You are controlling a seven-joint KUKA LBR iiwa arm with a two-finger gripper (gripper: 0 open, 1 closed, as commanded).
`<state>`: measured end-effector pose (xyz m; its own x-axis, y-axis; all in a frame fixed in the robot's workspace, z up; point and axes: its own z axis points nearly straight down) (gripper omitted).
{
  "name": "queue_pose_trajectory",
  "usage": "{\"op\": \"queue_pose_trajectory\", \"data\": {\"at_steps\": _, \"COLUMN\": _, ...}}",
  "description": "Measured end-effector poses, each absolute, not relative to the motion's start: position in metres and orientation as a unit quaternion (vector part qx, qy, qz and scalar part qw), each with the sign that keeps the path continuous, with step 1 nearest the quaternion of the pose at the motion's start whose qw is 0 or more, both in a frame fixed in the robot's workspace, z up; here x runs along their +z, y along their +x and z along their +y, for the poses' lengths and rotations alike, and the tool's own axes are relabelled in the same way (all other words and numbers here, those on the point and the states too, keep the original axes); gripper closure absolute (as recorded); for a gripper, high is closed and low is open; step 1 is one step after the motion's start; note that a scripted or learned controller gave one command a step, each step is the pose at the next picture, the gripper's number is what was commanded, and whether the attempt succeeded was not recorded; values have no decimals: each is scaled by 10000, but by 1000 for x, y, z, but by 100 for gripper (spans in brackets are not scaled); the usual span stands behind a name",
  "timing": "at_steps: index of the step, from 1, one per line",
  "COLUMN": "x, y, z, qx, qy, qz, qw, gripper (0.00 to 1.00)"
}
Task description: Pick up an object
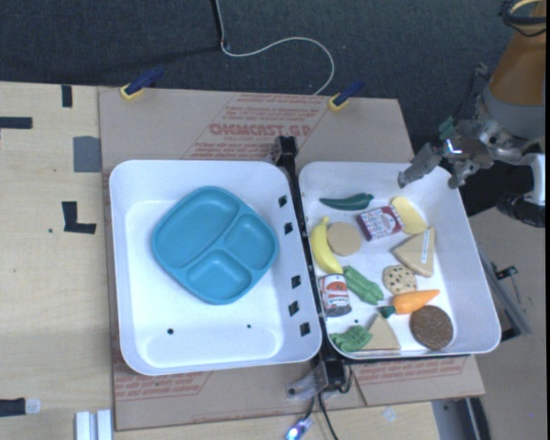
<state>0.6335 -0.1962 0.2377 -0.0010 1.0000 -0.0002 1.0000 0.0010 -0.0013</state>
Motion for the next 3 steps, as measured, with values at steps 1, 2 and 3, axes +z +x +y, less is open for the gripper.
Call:
{"op": "queue_pose_trajectory", "data": {"at_steps": 1, "x": 197, "y": 586, "z": -154, "qx": 20, "qy": -7063, "qz": -7079, "qw": 40, "gripper": 0}}
{"op": "queue_pose_trajectory", "data": {"at_steps": 2, "x": 189, "y": 545, "z": -116, "qx": 14, "qy": -7062, "qz": -7081, "qw": 26, "gripper": 0}}
{"op": "queue_pose_trajectory", "data": {"at_steps": 3, "x": 234, "y": 489, "z": -63, "qx": -4, "qy": -7052, "qz": -7090, "qw": 18, "gripper": 0}}
